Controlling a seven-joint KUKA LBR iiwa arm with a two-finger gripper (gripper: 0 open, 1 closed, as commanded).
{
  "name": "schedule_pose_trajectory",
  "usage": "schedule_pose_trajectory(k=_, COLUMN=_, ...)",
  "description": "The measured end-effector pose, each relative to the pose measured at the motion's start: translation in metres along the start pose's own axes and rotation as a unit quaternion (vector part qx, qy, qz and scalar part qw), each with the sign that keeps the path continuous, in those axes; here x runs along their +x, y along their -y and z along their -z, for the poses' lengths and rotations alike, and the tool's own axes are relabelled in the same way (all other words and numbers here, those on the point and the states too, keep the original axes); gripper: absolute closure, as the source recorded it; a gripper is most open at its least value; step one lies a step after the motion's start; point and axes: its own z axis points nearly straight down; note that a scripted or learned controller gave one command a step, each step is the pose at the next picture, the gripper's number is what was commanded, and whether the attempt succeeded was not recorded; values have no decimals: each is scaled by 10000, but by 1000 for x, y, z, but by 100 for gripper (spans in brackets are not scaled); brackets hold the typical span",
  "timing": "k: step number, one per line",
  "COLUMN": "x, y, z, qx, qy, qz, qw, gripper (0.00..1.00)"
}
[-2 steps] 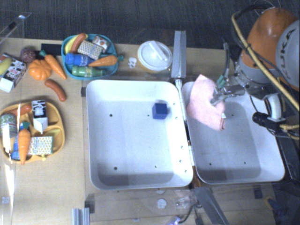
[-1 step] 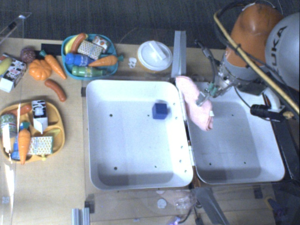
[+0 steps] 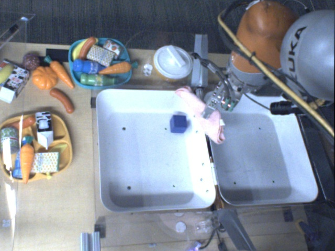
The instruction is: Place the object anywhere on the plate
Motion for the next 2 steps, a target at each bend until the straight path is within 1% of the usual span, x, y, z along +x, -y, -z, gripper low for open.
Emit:
schedule_pose_trajectory(k=1, x=22, y=-43, z=-6, qx=-9, qy=1, qz=1996, qw=9799, gripper=100)
schedule_pose_trajectory(k=2, x=58, y=-75, z=-2, qx=-3, qy=-15, qz=2693, qw=9631, gripper=100)
